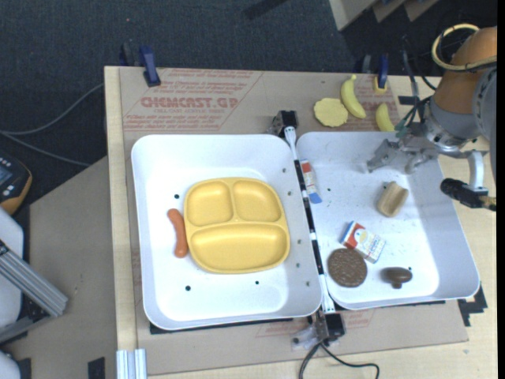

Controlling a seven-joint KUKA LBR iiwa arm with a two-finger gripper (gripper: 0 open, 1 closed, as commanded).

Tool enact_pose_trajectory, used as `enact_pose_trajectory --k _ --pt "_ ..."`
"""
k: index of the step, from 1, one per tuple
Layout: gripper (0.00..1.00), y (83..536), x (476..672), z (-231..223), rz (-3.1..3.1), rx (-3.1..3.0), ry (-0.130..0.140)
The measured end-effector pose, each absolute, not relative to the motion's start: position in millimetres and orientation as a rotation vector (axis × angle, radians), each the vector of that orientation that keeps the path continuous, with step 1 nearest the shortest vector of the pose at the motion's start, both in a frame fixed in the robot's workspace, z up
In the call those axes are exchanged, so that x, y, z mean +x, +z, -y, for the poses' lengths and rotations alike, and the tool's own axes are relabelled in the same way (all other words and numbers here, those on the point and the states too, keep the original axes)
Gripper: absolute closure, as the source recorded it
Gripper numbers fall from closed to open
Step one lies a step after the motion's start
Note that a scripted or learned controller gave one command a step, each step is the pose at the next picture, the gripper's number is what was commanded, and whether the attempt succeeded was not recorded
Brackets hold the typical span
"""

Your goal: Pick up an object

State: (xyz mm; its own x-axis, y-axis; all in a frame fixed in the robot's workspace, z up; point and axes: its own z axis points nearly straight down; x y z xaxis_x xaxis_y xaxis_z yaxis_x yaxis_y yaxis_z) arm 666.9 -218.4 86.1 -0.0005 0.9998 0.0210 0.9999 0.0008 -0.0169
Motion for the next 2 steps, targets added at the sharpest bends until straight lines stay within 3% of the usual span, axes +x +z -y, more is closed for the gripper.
enact_pose_trajectory --k 1,2 --pt "0.0 84.5 588.6 205.7 2.214 -2.219 0.004" --pt "1.0 95.1 592.8 206.3 2.223 -2.224 -0.002"
